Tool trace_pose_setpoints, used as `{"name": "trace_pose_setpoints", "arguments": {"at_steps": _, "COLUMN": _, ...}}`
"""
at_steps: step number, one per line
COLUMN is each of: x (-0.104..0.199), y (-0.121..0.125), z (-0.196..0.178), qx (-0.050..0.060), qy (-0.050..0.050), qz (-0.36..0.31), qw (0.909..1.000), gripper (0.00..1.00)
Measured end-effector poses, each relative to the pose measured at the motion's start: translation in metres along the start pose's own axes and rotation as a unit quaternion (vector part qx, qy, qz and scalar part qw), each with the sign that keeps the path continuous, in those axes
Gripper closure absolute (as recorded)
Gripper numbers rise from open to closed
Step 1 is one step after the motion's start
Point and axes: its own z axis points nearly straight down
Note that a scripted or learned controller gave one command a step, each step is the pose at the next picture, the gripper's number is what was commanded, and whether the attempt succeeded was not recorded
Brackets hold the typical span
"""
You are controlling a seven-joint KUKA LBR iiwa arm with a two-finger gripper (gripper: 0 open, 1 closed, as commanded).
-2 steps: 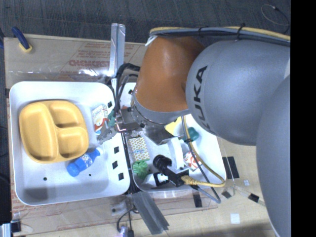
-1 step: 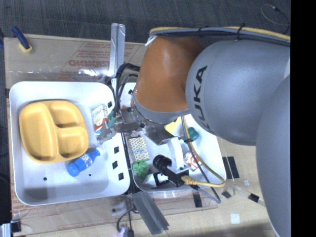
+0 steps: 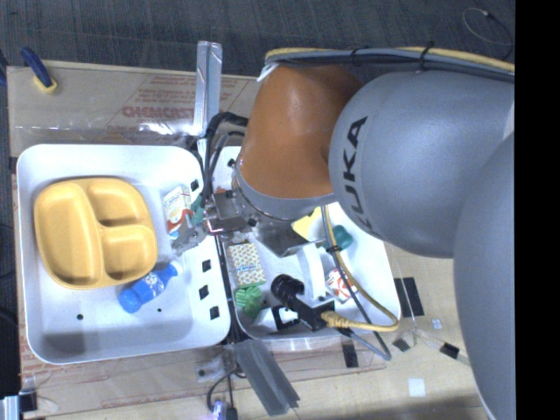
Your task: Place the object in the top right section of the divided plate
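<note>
I judge this the carry step: whether my fingers (image 3: pixel 197 226) grip the small red-and-white packet (image 3: pixel 178 208) touching them I cannot tell, the yellow divided plastic plate (image 3: pixel 92 230) lying just leftward.

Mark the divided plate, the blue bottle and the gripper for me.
divided plate (image 3: pixel 92 230): camera view, on the yellow ridge between its sections, left bin.
blue bottle (image 3: pixel 144 289): camera view, on its blue body, just below the plate.
gripper (image 3: pixel 203 227): camera view, at its tip by the bins' shared edge.
</note>
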Motion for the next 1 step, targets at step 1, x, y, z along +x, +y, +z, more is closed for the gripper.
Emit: {"name": "trace_pose_setpoints", "arguments": {"at_steps": 1, "x": 0.0000, "y": 0.0000, "z": 0.0000, "qx": 0.000, "qy": 0.000, "qz": 0.000, "qw": 1.0000, "gripper": 0.00}}
